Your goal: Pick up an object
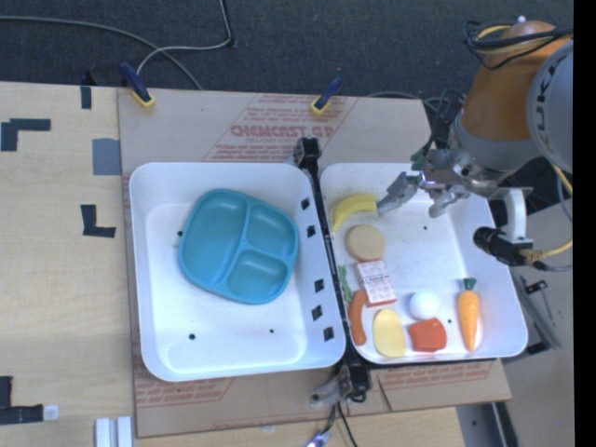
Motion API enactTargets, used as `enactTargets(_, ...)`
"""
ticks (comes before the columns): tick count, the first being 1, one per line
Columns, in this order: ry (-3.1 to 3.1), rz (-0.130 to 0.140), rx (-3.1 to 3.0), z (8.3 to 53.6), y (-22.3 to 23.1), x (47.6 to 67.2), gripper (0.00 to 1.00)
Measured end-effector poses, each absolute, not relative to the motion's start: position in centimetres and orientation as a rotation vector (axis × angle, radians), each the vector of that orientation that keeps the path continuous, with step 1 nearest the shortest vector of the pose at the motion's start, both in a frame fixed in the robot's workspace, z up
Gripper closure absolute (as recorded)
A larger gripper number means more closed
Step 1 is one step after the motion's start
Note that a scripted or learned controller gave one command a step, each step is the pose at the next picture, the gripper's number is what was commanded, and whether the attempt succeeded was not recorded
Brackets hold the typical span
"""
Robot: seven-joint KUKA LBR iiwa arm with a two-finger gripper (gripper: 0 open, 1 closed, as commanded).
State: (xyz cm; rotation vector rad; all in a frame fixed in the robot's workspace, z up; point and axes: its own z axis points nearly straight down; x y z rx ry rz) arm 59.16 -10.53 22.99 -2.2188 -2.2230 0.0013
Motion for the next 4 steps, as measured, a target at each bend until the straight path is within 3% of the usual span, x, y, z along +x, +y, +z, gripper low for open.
enactTargets(1, -2.221, 0.004, -2.217, 13.4, -9.9, 60.4, 0.0)
enactTargets(2, -2.224, -0.001, -2.221, 8.6, -9.7, 60.0, 0.0)
enactTargets(3, -2.229, -0.007, -2.227, 10.0, -9.8, 60.3, 1.0)
enactTargets(4, -2.226, -0.002, -2.224, 9.7, -9.8, 60.1, 0.0)
